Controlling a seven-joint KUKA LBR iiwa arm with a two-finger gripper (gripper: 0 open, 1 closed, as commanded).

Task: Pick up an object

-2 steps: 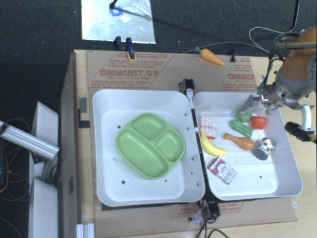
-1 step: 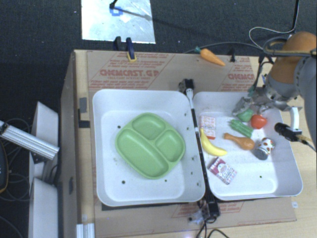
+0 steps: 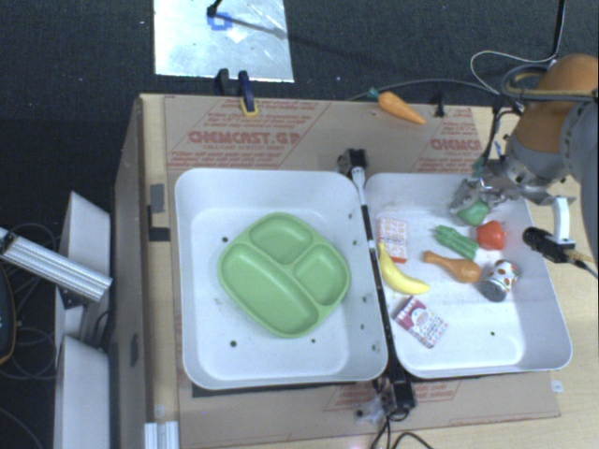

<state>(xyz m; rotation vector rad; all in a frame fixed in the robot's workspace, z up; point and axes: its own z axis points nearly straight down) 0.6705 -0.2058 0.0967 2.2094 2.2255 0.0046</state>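
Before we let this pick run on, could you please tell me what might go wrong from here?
1. The gripper is low over a tight cluster: a green item, red tomato and green vegetable. It could nudge neighbours or catch two.
2. That cluster sits near the right bin's far wall, so a finger might strike the rim.
3. The rounded tomato could slip out.

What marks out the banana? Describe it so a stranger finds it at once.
Start at the right bin of the two white ones. Along its left wall, next to the divider between the bins, lies the banana, below a small red and white packet and above another packet. It is the one plain yellow, curved thing there.
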